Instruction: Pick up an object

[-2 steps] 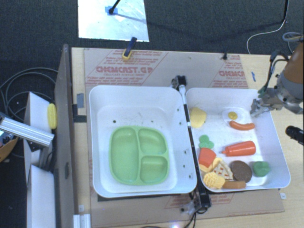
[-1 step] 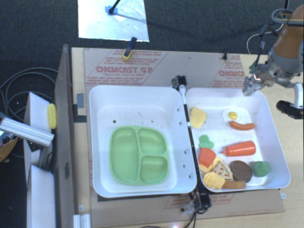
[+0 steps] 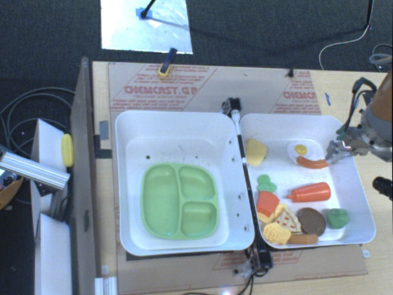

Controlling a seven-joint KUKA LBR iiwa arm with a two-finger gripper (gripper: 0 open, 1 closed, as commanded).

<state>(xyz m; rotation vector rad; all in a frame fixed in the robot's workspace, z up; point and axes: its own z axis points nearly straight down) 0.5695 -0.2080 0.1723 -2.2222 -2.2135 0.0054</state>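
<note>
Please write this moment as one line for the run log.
arm: right bin edge | gripper: beside sausage, nothing held | green tray: left bin

Item: KUKA iiwa arm (image 3: 379, 118), end section. Body: grey, rounded housing, matt finish. Marking: orange band on the upper part, at the frame's right edge. Cabling: dark cable (image 3: 356, 103) looping along the outer side of the wrist in an arc. Gripper (image 3: 337, 150): metallic grey and silver, compact block with small bright fittings; detail blurred. A separate black part (image 3: 384, 187) shows below the wrist, shape unclear.
</note>
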